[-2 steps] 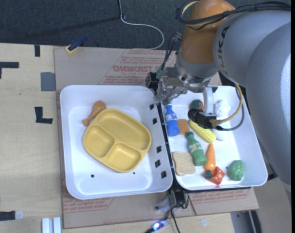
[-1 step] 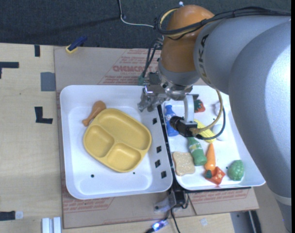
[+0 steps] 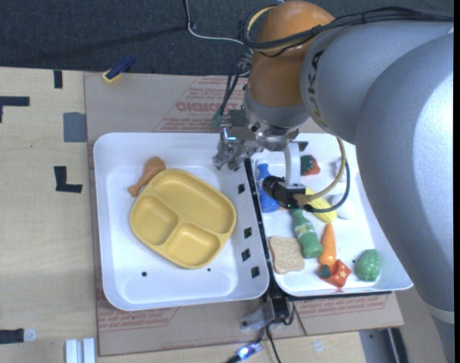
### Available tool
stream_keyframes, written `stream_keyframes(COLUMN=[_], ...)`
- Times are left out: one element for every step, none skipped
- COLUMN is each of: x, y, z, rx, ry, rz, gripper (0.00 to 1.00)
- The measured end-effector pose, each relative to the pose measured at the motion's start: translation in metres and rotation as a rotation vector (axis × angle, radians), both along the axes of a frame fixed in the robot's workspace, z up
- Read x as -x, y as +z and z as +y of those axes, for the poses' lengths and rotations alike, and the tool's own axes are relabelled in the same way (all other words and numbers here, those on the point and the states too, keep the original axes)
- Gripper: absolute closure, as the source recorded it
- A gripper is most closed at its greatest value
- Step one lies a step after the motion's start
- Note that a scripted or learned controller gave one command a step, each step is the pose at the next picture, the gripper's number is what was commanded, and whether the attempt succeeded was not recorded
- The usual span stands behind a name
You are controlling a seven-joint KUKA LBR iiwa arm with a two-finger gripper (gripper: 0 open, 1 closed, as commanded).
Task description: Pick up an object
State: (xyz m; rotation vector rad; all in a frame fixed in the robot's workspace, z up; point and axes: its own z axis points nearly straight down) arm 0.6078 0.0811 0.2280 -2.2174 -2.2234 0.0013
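Gripper (image 3: 239,151) low at the far end of the ridge where both bins meet, just over the left bin's far right corner; open or closed state cannot be told, nothing seen held.

Grey arm (image 3: 389,112) covering the right side, orange band (image 3: 284,51) right above the wrist, overhanging the far part of the right bin.

Left bin (image 3: 113,225): bare white floor along the near edge and left wall, also a bare patch at the far right corner under the gripper. Plenty of room there.

Right bin (image 3: 393,282): crowded, little bare floor, some along the near right rim.

Yellow divided plate (image 3: 183,216) tilted in the middle of the left bin, apart from all walls.

Drumstick (image 3: 145,176) touching the plate's far left edge.

Right bin items, packed along the shared ridge:
- green bottle (image 3: 306,233) in the middle, lying lengthwise
- bread slice (image 3: 287,254) just beside the ridge, near end
- broccoli (image 3: 368,265) near the right rim, apart from the rest
- carrot (image 3: 328,244) beside the bottle, right side
- yellow piece (image 3: 321,204) past the bottle's far end
- blue piece (image 3: 263,178) against the ridge, closest to the gripper
- red piece (image 3: 337,274) touching the carrot's near tip
- small red-and-green piece (image 3: 309,165) at the far end, partly under the arm
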Motion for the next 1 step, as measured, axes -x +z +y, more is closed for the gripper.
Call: stream_keyframes(x=[-0.0113], y=[-0.0043], z=[0.0135], rx=[0.000], ry=[0.000], rz=[0.000], gripper=[1.00])
